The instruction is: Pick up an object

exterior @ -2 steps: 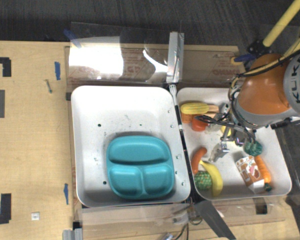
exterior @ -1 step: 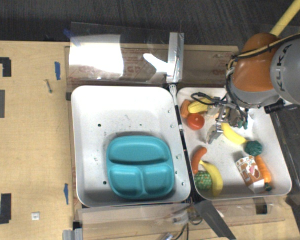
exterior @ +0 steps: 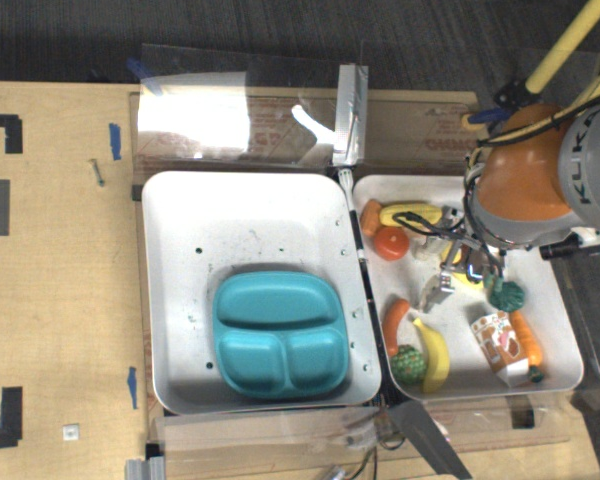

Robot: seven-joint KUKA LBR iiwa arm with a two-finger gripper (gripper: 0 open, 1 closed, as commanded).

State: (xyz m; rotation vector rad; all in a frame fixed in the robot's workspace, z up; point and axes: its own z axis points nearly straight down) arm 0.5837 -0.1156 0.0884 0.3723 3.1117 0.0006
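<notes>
A: Well, what is hard to read in the camera view?

B: The arm (exterior: 525,173) comes in from the right, and its orange band covers the upper right part of the right bin (exterior: 570,363). The hand (exterior: 442,286) is a small metallic tangle with cables above the bin's middle; whether it is open or closed I cannot tell, and I see nothing clearly between its tips.

A: And the things that could be picked?

B: All lie in the right bin. A red tomato (exterior: 390,242) sits near the top left, touching a yellow banana (exterior: 412,214) that is partly hidden under the cables. Just right of the hand is a dark green lump (exterior: 506,294), too blurred to name. Lower down lie an orange carrot (exterior: 394,323), a green broccoli piece (exterior: 410,365) and a second banana (exterior: 435,353), close together. On the right are a white carton (exterior: 500,346) with red print and another carrot (exterior: 529,338) beside it.

A: The left bin?

B: The left bin (exterior: 180,218) holds a teal divided tray (exterior: 280,333), three compartments, resting low in it. The worktop (exterior: 50,268) is pale brown board.
</notes>
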